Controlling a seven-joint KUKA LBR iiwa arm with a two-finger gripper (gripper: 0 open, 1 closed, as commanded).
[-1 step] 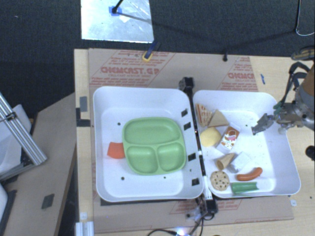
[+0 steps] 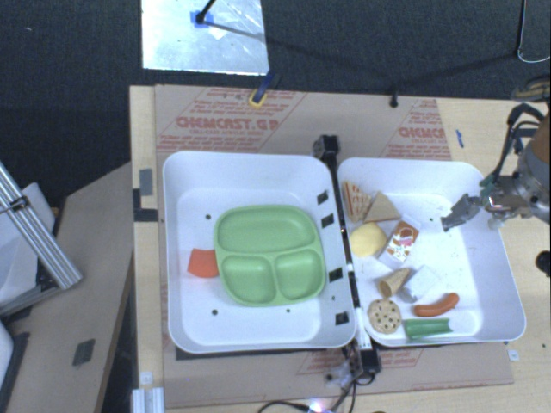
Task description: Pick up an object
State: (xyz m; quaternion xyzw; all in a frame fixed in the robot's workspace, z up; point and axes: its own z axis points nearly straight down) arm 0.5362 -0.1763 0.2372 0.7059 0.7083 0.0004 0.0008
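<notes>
resting on a tan bench (image 2: 146, 256) — two white bins (image 2: 185, 231) — dark carpet (image 2: 69, 58) around.

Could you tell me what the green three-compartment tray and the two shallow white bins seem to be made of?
The green three-compartment tray looks like moulded plastic with a matte finish: even colour, rounded compartment edges, faint highlights. The left white bin and the right white bin also look like thin formed plastic, smooth and slightly glossy, with rounded rims, though the view cannot confirm it.

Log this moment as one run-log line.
gripper: above right bin, nothing seen held | toy food: lying in right bin | green tray: left bin
</notes>
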